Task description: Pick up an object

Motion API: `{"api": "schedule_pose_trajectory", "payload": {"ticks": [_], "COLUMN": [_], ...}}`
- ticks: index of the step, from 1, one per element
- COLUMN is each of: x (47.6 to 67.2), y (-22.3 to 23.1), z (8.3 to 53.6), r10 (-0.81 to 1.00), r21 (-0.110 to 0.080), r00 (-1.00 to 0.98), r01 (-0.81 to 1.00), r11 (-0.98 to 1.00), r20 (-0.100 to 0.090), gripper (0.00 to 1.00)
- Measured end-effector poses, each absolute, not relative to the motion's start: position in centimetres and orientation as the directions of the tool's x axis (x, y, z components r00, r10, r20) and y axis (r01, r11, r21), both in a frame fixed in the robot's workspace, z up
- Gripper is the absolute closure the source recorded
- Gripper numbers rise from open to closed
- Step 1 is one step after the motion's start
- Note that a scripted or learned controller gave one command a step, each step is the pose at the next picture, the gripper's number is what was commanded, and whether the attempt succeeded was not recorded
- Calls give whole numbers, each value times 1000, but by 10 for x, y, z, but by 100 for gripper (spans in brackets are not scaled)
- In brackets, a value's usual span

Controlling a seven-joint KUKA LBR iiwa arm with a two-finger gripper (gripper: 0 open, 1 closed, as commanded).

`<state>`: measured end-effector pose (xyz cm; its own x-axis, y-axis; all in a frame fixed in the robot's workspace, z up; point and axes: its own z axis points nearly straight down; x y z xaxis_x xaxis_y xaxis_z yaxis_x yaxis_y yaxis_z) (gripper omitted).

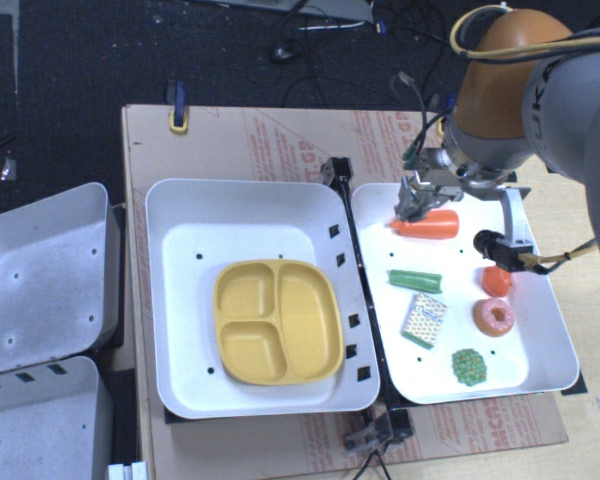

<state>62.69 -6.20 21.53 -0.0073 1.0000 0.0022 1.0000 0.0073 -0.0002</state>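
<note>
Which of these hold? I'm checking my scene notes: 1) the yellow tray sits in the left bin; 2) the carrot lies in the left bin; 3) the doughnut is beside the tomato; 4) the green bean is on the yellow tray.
1) True: the yellow tray lies in the left bin.
2) False: the carrot lies in the right bin, under the gripper.
3) True: doughnut, tomato.
4) False: the green bean lies in the right bin.

I saw a yellow tray (278, 321), orange carrot (428, 226), green stick (415, 280), red ball (496, 281), and white bins (170, 268).
</note>
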Motion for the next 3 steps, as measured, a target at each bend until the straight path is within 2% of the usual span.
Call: {"api": "schedule_pose_trajectory", "payload": {"ticks": [2, 3], "x": [585, 574], "y": [29, 86], "z": [226, 237], "r10": [1000, 1000], "r21": [-3, 0], "r00": [-7, -9], "r01": [1000, 1000], "r11": [7, 9], "r20": [1, 2], "gripper": [100, 100]}}
